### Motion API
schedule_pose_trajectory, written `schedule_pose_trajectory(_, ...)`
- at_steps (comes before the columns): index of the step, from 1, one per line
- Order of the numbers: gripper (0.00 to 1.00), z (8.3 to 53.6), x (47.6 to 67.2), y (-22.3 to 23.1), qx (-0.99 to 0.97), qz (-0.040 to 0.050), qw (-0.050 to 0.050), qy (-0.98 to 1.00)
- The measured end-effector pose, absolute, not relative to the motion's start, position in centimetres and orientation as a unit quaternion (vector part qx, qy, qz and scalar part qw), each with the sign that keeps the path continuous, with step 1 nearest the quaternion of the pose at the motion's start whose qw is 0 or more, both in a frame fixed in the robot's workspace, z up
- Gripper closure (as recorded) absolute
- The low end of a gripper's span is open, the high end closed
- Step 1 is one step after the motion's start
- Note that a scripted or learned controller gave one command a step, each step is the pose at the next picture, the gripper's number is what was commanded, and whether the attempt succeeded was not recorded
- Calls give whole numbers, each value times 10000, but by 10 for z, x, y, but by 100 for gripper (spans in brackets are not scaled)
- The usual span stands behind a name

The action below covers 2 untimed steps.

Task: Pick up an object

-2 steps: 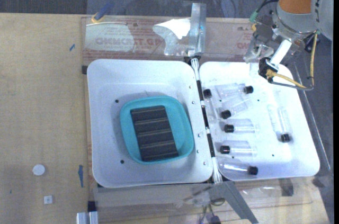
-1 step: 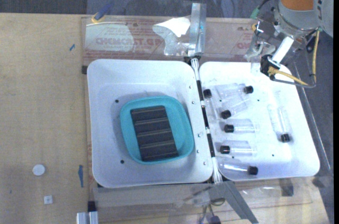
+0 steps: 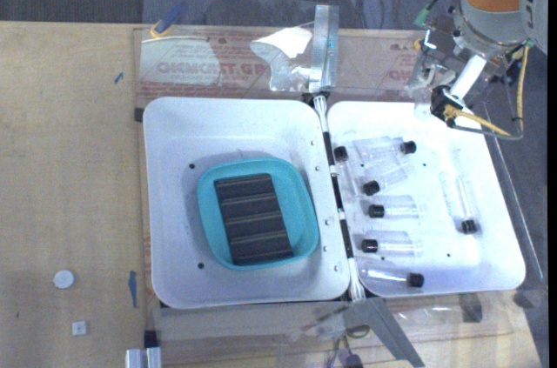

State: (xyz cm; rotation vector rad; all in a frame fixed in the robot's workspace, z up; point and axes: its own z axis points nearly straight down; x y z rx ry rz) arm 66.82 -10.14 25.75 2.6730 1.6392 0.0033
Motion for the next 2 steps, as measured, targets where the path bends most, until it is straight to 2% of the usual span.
schedule_pose_trajectory(1, 100, 267, 669, -101, 8523, 14, 40, 5230)
schedule_pose_trajectory(2, 100, 194, 641, -145, 8171, -6, -8, 5765)
